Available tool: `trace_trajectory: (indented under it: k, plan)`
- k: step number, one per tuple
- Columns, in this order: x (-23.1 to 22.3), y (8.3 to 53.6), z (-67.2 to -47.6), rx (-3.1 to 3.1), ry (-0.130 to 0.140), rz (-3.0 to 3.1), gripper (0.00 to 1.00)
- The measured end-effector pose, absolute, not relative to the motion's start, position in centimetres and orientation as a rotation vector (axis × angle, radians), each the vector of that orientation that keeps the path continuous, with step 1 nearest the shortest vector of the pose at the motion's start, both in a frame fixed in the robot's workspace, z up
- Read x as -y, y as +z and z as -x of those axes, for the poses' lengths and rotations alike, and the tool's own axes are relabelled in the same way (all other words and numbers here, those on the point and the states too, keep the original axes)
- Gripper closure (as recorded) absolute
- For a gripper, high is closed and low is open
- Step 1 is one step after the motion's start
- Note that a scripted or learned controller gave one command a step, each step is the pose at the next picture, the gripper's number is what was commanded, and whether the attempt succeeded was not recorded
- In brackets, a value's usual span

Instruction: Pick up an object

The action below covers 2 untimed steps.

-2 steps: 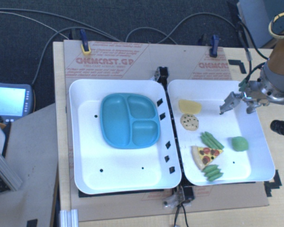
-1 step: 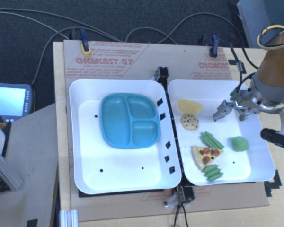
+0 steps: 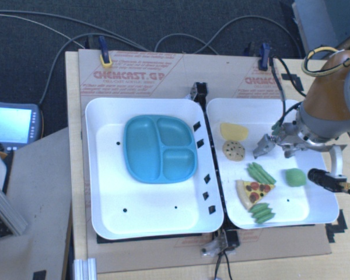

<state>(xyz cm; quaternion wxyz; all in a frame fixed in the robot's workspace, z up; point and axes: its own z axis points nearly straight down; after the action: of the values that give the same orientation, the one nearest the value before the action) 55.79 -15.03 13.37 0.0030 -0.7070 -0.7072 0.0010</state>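
**Tool hangs over the right bin, nothing between its fingers**

Camera view: The tool [image 3: 267,146] sits above the far part of the right bin [image 3: 315,216], its grey fingers spread apart and gripping nothing. Just left of it lie a yellow wedge [image 3: 234,131] and, nearer, a speckled cookie [image 3: 234,150]. Near the tool's tips, toward the near side, rests a green bean pod [image 3: 261,173], with a pizza slice [image 3: 252,192] beside it and another green pod [image 3: 262,213] nearest the near rim. A round green piece [image 3: 295,177] lies to the right, close to a black cylinder [image 3: 324,179] on the arm. The left bin [image 3: 105,214] holds a blue divided tray [image 3: 160,149]. Both bins rest on the counter [image 3: 140,72].
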Motion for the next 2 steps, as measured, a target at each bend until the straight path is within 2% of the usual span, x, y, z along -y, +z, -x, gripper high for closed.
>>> trace_trajectory:
  k: [1,2]
  plan:
    - [14.9,8.2,-55.7,2.217,0.003,2.217,0.0]
    - [15.0,9.6,-55.9,2.22,-0.002,2.221,1.0]
